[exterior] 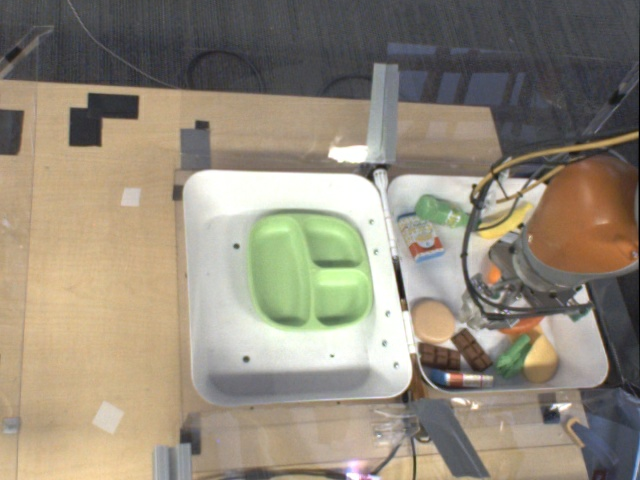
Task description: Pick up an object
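The right bin [600, 363] holds several small items: a green bottle [440, 210], a small white carton [423, 239], a round tan cookie [434, 320], brown chocolate pieces [455, 351], a red marker [458, 377], a green piece [514, 356] and a yellowish pear-like fruit [541, 360]. The arm's orange band [588, 218] and grey wrist [535, 280] hang low over the middle of this bin, covering the gripper beneath them. A yellow thing [506, 222] peeks out by the wrist's upper left.
The left bin [215, 348] holds a light green divided tray [308, 270]. A metal post [383, 118] stands behind the seam between the bins. Cables loop around the wrist. Bare wooden bench lies to the left.
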Available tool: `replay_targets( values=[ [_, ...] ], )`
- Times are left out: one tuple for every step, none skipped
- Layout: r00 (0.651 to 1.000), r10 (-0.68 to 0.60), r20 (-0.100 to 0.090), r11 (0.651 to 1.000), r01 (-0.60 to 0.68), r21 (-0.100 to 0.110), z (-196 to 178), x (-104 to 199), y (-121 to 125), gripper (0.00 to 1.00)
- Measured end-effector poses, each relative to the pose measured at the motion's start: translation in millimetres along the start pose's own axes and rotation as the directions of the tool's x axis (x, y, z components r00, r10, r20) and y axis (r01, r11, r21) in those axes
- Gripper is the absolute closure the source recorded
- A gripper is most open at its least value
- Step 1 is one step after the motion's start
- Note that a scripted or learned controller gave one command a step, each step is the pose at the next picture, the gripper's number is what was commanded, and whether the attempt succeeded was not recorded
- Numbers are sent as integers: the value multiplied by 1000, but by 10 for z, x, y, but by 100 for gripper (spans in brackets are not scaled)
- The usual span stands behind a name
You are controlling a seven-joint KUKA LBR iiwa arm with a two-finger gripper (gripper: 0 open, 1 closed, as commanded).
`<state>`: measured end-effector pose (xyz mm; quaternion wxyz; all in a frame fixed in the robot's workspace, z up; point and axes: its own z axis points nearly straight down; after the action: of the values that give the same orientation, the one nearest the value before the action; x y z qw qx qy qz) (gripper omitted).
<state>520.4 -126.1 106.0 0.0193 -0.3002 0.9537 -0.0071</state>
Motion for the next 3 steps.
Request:
replay_targets(
  values=[
    [992,-127,-15,992,127,-11,-1505,-310,-306,100],
    [903,-429,-14,903,428,-26,-1641,-226,-1151,100],
    [902,-432,-13,902,431,-28,-1637,-246,-1133,0]
  ],
)
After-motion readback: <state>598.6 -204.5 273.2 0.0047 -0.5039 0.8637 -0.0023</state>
